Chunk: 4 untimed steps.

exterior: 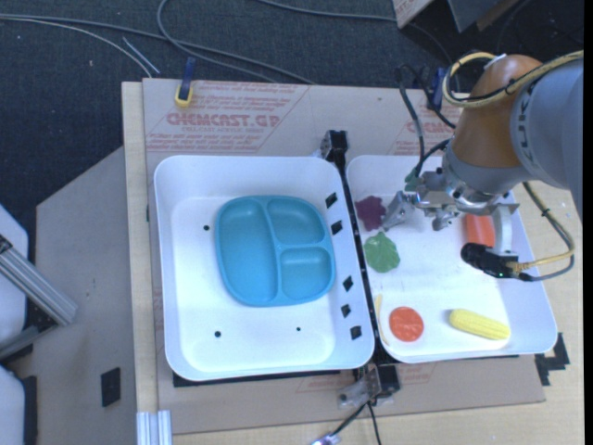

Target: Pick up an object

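Observation:
My gripper (423, 209) hangs over the upper part of the right bin (533, 290), under the arm's orange wrist band. Just left of it lies a purple toy (371, 211), and a green toy (381, 253) sits below that. An orange piece (479, 228) lies right beside the gripper, partly hidden by the arm. A red-orange round toy (406, 324) and a yellow corn cob (479, 324) rest near the bin's front edge. Nothing is seen held in the gripper.
The left bin (181, 276) holds a blue divided plate (275, 248). A black divider with clips (345, 239) runs between the bins. A black cable with a yellow wire (505, 265) trails over the right bin's right side.

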Each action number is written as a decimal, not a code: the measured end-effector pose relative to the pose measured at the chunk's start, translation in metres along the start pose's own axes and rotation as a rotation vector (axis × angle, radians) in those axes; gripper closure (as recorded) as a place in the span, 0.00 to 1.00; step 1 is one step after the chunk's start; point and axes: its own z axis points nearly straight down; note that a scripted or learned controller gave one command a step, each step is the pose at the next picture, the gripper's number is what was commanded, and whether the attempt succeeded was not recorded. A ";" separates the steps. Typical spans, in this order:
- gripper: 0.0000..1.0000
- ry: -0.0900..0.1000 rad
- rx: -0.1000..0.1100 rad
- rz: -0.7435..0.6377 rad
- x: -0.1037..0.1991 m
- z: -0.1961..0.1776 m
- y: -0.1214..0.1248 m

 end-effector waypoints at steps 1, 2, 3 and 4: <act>0.00 -0.001 -0.005 0.002 0.000 0.040 0.001; 1.00 -0.001 -0.011 0.002 0.000 0.026 0.002; 1.00 -0.003 -0.013 0.001 -0.004 -0.038 0.001; 1.00 -0.003 -0.013 0.000 -0.007 -0.101 -0.004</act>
